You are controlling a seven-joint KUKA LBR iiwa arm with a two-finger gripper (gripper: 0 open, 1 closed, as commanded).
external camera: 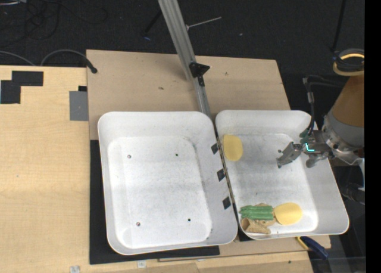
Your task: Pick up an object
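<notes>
Rounded yellow soft object, matte, at 9 o'clock of right white bin; gripper fingers released, grasping nothing.

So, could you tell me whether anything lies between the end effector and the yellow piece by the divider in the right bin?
Nothing visible does. The end effector is over the right bin, and only bare white floor separates it from the yellow piece. The green toy lies off to the near side.
</notes>
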